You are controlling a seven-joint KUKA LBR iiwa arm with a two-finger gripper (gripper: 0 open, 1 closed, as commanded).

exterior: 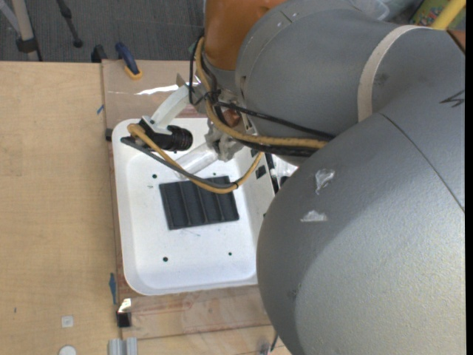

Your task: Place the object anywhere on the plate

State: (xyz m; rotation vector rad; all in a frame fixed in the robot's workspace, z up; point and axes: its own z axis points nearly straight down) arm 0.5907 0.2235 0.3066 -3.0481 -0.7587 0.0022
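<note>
A flat black ribbed slab [199, 203] lies in the middle of the left white bin [148, 265]. Whether it is the plate or the object I cannot tell. My gripper [225, 148] hangs over the bin's far right part, just beyond the slab's far edge, and is mostly hidden under the orange-banded wrist and the grey arm. Nothing can be seen held in it. The arm's bulk covers the right bin and whatever lies in it.
Bare white floor with a few small dark holes surrounds the slab in the left bin. A wooden bench top stretches to the left. A blue clamp [129, 59] sits at the bench's far edge.
</note>
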